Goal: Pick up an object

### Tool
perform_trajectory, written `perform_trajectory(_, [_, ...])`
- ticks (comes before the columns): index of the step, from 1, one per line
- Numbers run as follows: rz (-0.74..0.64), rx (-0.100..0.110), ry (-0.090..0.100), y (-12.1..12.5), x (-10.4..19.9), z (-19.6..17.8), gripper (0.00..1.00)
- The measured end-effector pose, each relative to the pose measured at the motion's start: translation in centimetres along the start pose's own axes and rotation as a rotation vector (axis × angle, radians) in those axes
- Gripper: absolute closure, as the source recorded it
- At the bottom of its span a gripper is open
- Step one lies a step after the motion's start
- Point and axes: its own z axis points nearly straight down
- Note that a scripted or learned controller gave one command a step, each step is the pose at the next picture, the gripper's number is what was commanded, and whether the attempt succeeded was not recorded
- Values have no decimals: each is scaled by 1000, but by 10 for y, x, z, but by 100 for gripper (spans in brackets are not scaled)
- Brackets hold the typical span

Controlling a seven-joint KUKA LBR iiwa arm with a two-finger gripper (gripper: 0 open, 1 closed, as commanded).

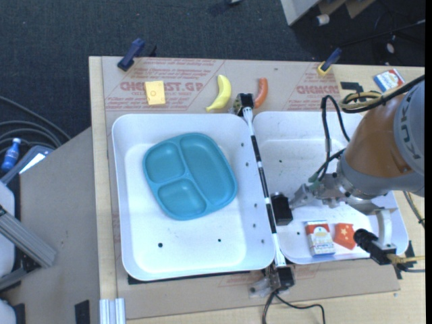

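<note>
while the pincer (312,193) hovers, a small box (320,239) lies nearby.

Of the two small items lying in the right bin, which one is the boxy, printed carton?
The small white carton with red and blue print, lying left of the flat orange-red packet. It has a box shape and printed faces; the packet is plain and flat.

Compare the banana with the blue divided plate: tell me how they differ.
The banana is yellow, small and curved; the blue divided plate is teal, far larger and flat with three compartments. The banana lies on the bench's board behind the bins; the plate sits inside the left bin. Both lie apart from the arm.
</note>
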Motion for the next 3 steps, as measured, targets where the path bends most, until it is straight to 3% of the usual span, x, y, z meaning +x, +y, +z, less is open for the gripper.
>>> perform_trajectory(1, [-7, 3, 5, 64, -30, 30, 0])
perform_trajectory(2, [-8, 2, 5, 148, -19, 30, 0])
perform_trajectory(3, [-9, 1, 3, 148, -19, 19, 100])
